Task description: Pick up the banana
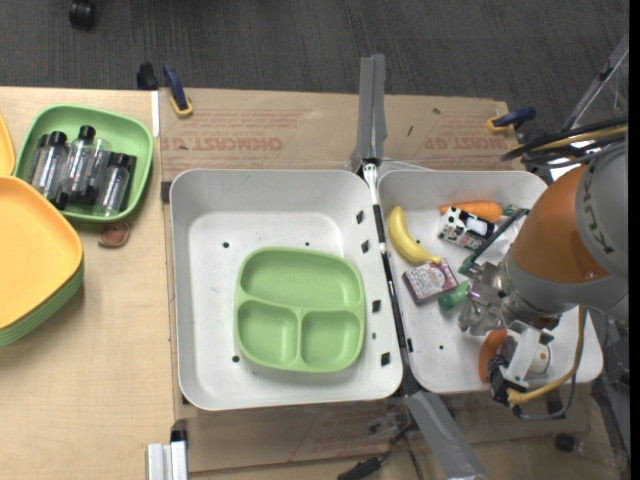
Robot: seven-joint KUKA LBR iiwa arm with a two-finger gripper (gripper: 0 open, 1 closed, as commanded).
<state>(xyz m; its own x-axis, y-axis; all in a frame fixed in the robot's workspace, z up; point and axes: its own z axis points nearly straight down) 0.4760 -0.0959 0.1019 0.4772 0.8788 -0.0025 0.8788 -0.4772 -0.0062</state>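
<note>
Pincer (478, 306) apart from edge-side banana (408, 236)

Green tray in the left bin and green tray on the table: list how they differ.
The tray in the left bin is split into three bare compartments; the tray on the table is one well holding dark-capped bottles. The bin tray looks larger than the table tray. The first lies inside a white bin, the second beside yellow plates. Both are light green with rounded corners.
</note>
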